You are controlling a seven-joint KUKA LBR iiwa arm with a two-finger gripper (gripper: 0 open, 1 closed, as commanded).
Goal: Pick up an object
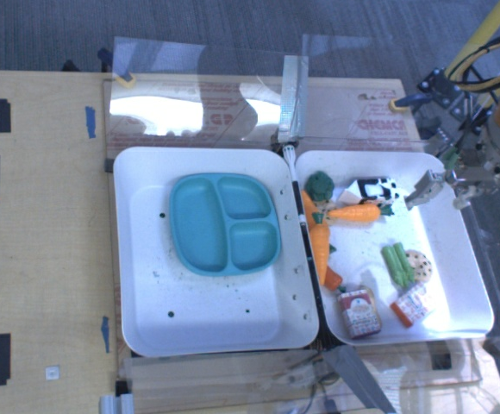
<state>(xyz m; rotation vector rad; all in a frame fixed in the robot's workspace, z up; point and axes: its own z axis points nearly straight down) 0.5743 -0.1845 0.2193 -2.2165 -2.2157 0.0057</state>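
Note:
The right bin holds several toy foods. Two orange carrots lie along its left side, one pointing right. A green leafy piece sits at the top left and a black-and-white toy beside it. Green beans, a round cookie, a red jar and a small red packet lie lower down. My gripper hangs over the bin's upper right edge, open, with nothing between its fingers. It is right of the black-and-white toy.
The left bin bears a teal divided plate. A clear plastic wall rises behind both bins. The arm and its cables fill the upper right. A tan board lies to the left.

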